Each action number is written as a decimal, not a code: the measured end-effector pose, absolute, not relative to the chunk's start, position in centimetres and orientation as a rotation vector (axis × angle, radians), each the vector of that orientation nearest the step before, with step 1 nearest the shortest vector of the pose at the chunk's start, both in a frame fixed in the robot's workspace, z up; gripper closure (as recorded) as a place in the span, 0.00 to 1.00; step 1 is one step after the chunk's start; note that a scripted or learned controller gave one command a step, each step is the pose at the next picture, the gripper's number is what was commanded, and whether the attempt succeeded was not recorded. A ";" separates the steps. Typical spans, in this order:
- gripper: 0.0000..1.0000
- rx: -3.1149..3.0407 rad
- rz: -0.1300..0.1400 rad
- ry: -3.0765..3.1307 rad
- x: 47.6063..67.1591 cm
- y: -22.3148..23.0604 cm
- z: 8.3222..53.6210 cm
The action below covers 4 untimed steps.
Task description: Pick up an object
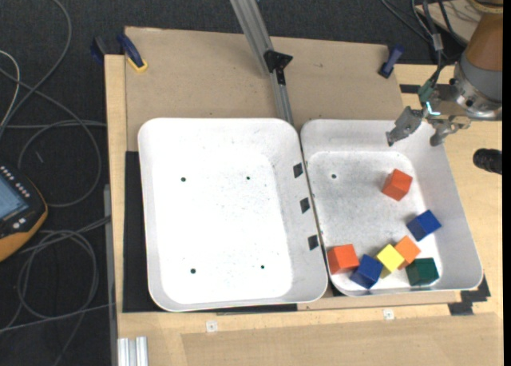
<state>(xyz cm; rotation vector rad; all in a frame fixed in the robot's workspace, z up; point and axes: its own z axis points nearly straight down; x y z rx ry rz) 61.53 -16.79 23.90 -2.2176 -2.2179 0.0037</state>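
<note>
Bench [200,61] is carrying two white bins side by side. Left bin [160,196] is lying beside the right bin [455,196], which is holding seven blocks. Arm [483,53] is reaching in from the right; gripper [419,129] is hanging over the right bin's far rim, fingers spread wide, gripping nothing. Orange-red block [397,184] is sitting alone, nearest the gripper. Orange block [344,257], blue block [367,270], yellow block [390,258] and green block [422,272] are clustering at the near edge. No legible writing.
</note>
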 end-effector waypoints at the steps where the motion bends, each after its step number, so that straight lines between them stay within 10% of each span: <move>1: 0.00 -2.219 0.000 -2.223 61.6 -16.8 24.2; 4: 0.00 -2.218 0.004 -2.218 61.8 -17.7 9.7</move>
